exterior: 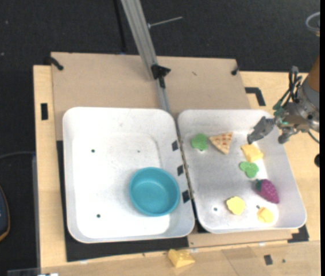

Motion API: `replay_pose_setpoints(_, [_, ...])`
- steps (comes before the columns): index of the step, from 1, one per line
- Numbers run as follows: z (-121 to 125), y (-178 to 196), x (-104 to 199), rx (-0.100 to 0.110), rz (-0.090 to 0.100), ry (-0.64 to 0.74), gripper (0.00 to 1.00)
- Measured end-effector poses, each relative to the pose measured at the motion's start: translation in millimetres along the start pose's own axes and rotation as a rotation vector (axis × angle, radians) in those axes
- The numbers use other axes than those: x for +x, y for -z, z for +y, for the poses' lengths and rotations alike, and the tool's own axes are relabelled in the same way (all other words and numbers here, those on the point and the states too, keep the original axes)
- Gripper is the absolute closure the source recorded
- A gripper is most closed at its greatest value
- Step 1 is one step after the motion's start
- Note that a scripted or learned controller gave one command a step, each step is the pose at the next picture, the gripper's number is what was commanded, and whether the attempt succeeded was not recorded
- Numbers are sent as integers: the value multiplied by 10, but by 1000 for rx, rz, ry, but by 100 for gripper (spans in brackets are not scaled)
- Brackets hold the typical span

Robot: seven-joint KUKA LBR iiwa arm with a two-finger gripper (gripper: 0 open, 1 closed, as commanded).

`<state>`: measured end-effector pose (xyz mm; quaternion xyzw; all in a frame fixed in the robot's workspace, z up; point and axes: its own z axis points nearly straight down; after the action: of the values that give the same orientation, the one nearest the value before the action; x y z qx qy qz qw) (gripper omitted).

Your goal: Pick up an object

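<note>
My gripper (pixel 272 131) hangs over the right bin's (pixel 208 180) far right corner, its fingers (pixel 259 131) spread open with nothing between them. Just below the left finger lies a yellow block (pixel 252 152). Further left are a pizza slice (pixel 222 142) and a green toy (pixel 199 142). A small green piece (pixel 248 168), purple grapes (pixel 267 191), a yellow lump (pixel 235 205) and a small yellow piece (pixel 264 214) lie toward the bin's near right side.
The left bin (pixel 102 148) holds a blue bowl (pixel 154 191) at its near right. A yellow wedge (pixel 181 258) lies on the bench in front of the bins. A grey metal pole (pixel 142 33) slants up from between the bins' far edges.
</note>
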<state>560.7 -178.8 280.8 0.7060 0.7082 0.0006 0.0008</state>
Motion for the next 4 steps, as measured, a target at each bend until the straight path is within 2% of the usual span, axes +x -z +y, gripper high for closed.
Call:
replay_pose_setpoints(1, [1,0,2,0,0,0,0])
replay_pose_setpoints(3, [30,-1222,9,7,-1,-4,0])
replay_pose_setpoints(4, [33,-1725,-5,0,-2,-5,0])
